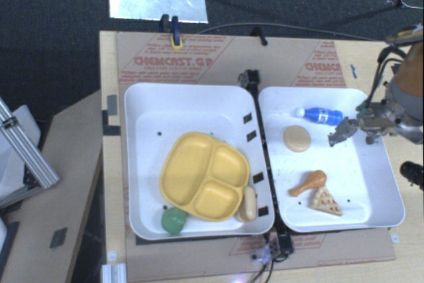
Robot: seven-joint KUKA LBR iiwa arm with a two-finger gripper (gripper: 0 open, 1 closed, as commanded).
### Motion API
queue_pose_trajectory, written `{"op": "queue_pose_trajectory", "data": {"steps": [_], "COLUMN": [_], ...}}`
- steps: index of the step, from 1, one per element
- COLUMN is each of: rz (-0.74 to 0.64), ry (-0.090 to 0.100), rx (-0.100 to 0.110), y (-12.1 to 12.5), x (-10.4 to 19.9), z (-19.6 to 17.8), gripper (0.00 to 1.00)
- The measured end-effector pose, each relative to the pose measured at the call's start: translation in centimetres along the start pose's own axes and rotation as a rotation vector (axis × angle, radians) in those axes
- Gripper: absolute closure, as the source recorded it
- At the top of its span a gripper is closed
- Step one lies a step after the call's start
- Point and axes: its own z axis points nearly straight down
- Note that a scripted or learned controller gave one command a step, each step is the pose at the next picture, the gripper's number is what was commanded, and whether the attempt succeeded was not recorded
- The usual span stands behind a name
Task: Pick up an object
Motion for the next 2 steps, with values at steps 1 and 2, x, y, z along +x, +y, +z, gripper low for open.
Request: {"op": "queue_pose_trajectory", "data": {"steps": [1,2], "rz": [-0.003,-0.002], "ry": [-0.002,-0.002], "rx": [-0.011,-0.008], "y": [0.2,0.6], "x": [0.0,0.4], "z": [-0.6,3.7], "gripper": [0.00,0.00]}}
